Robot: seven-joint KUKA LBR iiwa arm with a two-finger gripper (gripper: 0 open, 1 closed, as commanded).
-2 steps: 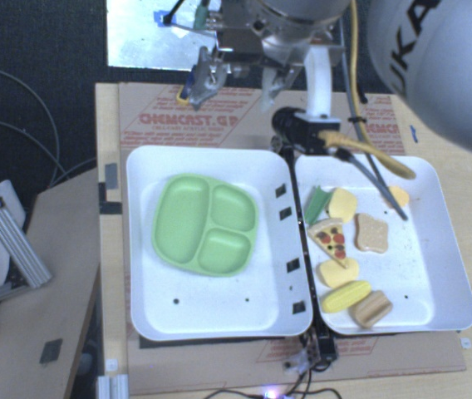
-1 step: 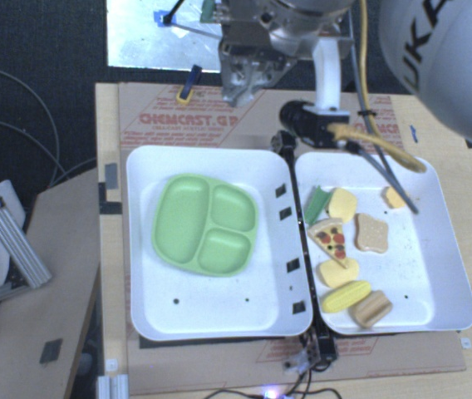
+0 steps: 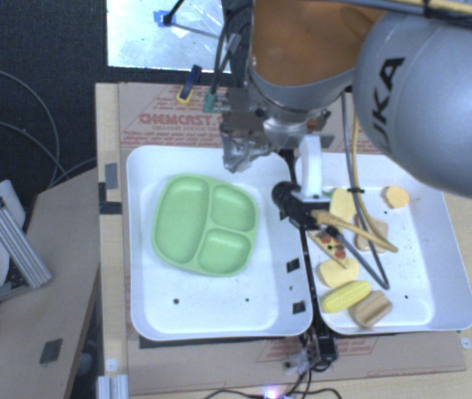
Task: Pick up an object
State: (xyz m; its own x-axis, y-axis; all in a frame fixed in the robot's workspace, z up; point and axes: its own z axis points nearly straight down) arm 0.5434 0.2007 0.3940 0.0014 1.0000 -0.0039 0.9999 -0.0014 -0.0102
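Apparently mid-approach, the grey metal gripper hung over the far rim of the left shallow white bin, apart or together I could not tell. The pale green divided plastic plate lay just nearer; the next move probably needed a descent onto its far rim.

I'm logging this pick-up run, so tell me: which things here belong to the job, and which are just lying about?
Job: claw; green divided plate; yellow oblong piece; tan roll; yellow round piece.
Lying about: cardboard sheet; metal frame; yellow clip.
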